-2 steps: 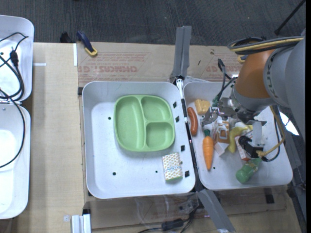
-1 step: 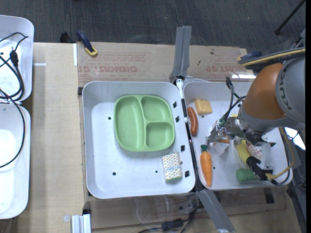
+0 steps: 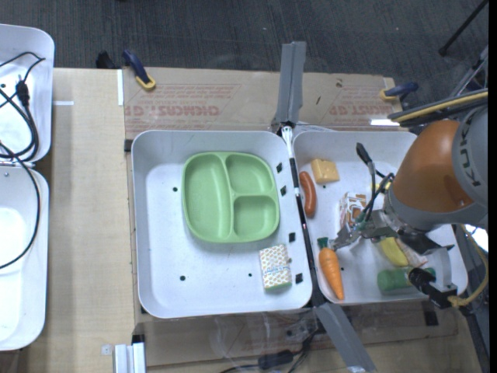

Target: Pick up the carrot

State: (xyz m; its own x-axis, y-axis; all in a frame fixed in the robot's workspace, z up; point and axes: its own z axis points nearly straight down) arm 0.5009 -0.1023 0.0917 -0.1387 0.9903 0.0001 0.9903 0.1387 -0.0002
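While the table (image 3: 85,208) carries two shallow white bins side by side, the left bin (image 3: 155,231) holds a green divided plate (image 3: 231,196) near its centre and a small patterned sponge-like block (image 3: 276,268) just off the plate's lower right corner. The right bin (image 3: 353,286) is partly covered by the grey arm (image 3: 435,177), which enters from the right with its orange band prominent. The end effector (image 3: 351,235) hangs low over the middle of the right bin; its fingers cannot be resolved against the clutter, so its opening cannot be told, and no item is seen between them. The carrot (image 3: 331,272) lies in the right bin near the left wall, leaf end up, tip toward the front edge, just below and left of the end effector. A sausage (image 3: 309,193) lies further back, a yellow block (image 3: 325,171) beside it. A green item (image 3: 394,280) and a yellow item (image 3: 392,250) sit under the arm.
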